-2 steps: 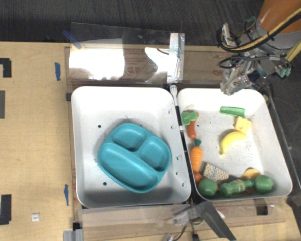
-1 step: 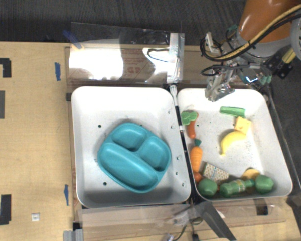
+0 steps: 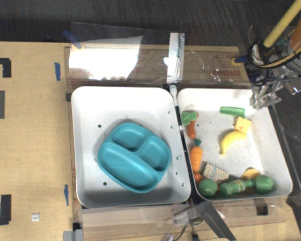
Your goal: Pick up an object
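While a teal divided plate (image 3: 134,156) fills the left bin (image 3: 85,104), toy food lies in the right bin (image 3: 278,149), banana (image 3: 231,140) centre-right, claw (image 3: 263,98) at upper right rim, fingers indistinct, grip unclear.

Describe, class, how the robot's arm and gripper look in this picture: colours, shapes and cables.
The gripper is small, silvery metal with thin fingers. Above it, black cables loop around the wrist, beside an orange band. A pale yellow tube slants toward the top corner.

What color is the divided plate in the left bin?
Teal blue; the divided plate shows plainly in the camera view, lying in the left bin.
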### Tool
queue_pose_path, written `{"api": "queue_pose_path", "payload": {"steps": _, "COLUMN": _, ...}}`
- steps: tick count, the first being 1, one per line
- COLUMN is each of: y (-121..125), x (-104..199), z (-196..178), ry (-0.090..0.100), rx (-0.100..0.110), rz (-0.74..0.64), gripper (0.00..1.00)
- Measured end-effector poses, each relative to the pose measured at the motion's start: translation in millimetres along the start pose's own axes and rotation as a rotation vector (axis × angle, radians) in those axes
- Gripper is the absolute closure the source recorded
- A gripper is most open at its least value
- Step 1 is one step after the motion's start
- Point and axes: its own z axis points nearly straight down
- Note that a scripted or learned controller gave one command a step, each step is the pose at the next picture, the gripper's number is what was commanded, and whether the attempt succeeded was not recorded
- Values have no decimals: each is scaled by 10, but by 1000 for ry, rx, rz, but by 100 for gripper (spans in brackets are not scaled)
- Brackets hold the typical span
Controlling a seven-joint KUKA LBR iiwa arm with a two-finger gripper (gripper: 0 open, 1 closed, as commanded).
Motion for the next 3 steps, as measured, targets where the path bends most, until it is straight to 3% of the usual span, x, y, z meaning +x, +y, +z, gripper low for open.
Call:
{"api": "queue_pose_path", "payload": {"steps": 1, "y": 41, "x": -50, "z": -27, "ry": -5, "rx": 1, "rz": -8, "gripper": 0}}
{"api": "queue_pose_path", "payload": {"steps": 2, "y": 241, "x": 322, "z": 1041, "ry": 4, "rx": -9, "rz": -95, "gripper": 0}}
{"api": "queue_pose_path", "payload": {"steps": 3, "y": 722, "x": 721, "z": 1078, "ry": -6, "rx": 0, "rz": -125, "gripper": 0}}
